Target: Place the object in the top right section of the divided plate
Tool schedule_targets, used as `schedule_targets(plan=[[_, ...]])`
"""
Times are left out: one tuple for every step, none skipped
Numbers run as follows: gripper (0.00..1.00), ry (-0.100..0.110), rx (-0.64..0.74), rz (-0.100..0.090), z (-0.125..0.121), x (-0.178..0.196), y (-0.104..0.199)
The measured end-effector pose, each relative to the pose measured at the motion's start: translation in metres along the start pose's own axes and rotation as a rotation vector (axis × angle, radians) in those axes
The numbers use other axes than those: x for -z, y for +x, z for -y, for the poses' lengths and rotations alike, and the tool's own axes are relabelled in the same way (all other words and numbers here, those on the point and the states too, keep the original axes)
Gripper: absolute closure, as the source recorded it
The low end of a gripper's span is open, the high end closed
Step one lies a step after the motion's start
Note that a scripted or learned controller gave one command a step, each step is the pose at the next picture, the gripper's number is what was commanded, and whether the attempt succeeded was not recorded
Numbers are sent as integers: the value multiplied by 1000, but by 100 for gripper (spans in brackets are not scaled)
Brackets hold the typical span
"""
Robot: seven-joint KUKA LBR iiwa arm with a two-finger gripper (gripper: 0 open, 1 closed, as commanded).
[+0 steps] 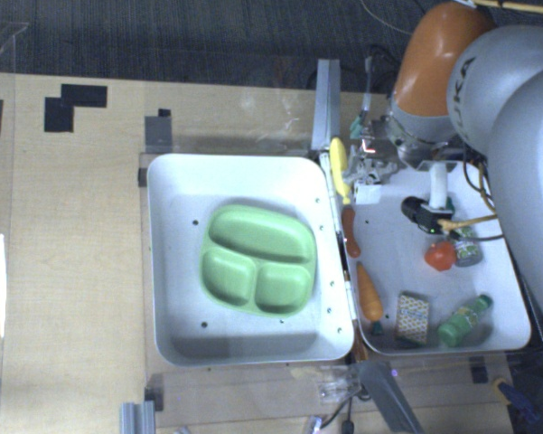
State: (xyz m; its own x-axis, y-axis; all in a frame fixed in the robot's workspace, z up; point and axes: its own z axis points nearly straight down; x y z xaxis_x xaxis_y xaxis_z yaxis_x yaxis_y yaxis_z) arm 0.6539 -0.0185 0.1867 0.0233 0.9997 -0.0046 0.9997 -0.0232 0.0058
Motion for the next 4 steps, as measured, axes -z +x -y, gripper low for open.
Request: schedule_targets(plan=[[100,1,138,-6,51,-1,75],[100,2,284,-7,121,32,94],[100,0,224,-6,133,66,98],[100,2,335,-6,85,28,121]])
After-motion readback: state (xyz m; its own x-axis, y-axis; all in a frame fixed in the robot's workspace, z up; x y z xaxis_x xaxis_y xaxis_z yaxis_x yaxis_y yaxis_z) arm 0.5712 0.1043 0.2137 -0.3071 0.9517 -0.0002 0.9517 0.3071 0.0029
